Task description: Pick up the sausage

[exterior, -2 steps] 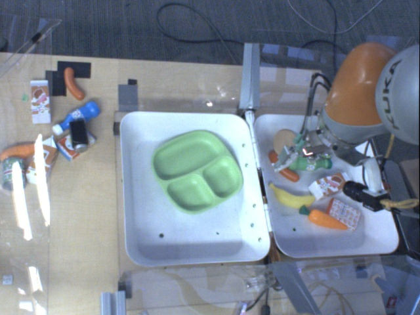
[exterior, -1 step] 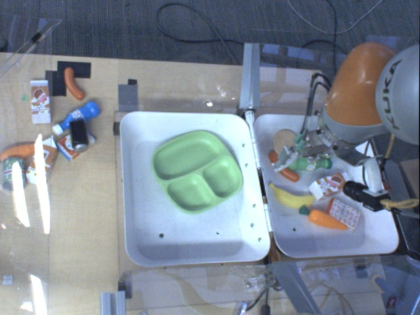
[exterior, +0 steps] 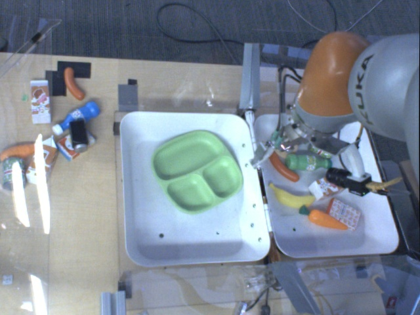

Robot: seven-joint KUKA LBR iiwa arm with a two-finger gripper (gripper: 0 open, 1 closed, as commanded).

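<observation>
Sausage (exterior: 283,168) is lying flat on the floor of the right bin (exterior: 384,241), close to that bin's left wall and slanting from upper left to lower right. The pincer (exterior: 282,144) is hanging just over its upper end, seemingly lining up for a grasp; whether its fingers are spread or pressed together I cannot tell, and nothing is showing between them.

A green bottle (exterior: 307,162) is lying just beside the sausage on its right, and a banana (exterior: 290,196) is sitting just below its lower end, so a finger is getting little room on those sides. The left wall is crowding the other side, which probably favours a grip across the sausage's narrow width. A carrot (exterior: 326,220) and a small printed packet (exterior: 344,212) are lying further toward the near edge, apart from the sausage.

The left bin (exterior: 138,235) is holding a green divided plate (exterior: 197,170). On the desk (exterior: 65,241), loose items are lying well apart.
</observation>
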